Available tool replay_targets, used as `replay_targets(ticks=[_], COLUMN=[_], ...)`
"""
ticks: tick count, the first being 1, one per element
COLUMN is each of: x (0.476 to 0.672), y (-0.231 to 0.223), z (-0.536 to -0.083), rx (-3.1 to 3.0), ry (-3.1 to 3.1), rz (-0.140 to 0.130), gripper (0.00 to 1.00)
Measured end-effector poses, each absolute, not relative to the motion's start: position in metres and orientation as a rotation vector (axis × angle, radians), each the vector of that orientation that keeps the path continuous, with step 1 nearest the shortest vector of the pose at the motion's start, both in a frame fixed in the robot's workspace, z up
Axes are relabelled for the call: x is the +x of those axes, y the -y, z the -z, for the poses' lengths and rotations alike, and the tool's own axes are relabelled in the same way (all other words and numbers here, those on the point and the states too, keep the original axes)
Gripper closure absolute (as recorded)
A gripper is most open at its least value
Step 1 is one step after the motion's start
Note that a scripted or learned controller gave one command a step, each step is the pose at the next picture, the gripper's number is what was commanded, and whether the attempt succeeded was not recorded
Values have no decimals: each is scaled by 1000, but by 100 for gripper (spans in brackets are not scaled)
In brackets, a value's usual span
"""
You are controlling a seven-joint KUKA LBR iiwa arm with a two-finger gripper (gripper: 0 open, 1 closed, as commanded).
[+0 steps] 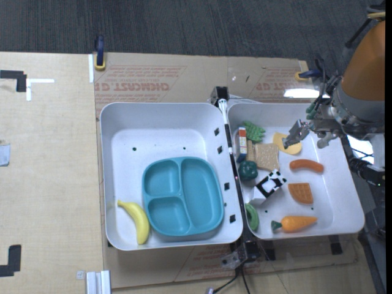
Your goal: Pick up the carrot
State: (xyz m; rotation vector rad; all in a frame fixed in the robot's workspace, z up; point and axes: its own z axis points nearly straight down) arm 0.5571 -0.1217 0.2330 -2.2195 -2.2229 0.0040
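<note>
Carrot (296, 223) well below the fingers (298, 132) toward the bin's near edge, long axis crosswise, leafy end left; fingers' spread impossible to tell.

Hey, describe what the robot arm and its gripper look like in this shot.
The arm is a rounded, bulky body with a broad orange band over a grey wrist section. Dark cables run alongside it. The gripper is a small grey and black metal assembly with thin dark jaws.
</note>
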Motion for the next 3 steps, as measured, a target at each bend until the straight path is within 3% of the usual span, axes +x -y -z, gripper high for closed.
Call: replay_targets(ticks=[1,2,3], x=[614,629,565], y=[172,139,120], z=[-102,-91,-91], rx=[-2247,-2450,-2654], ry=[2196,1967,1671], rz=[-2,-3,-7], gripper=[0,0,0])
